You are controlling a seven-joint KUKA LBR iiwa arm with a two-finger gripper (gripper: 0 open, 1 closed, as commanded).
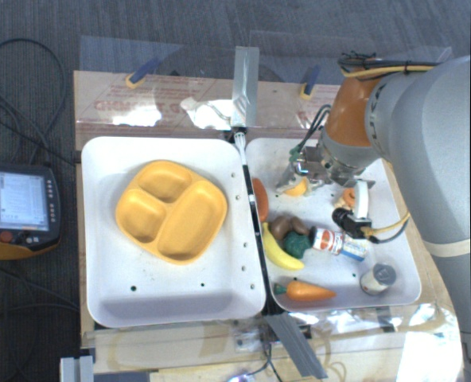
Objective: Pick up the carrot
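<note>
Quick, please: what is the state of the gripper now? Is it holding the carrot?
Gripper: its state cannot be told; it is over the top of the right bin. The carrot lies at that bin's bottom edge, not held.

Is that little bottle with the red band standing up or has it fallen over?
Fallen over. The bottle lies on its side on the floor of the right bin, its length running across the bin beside the banana.
</note>
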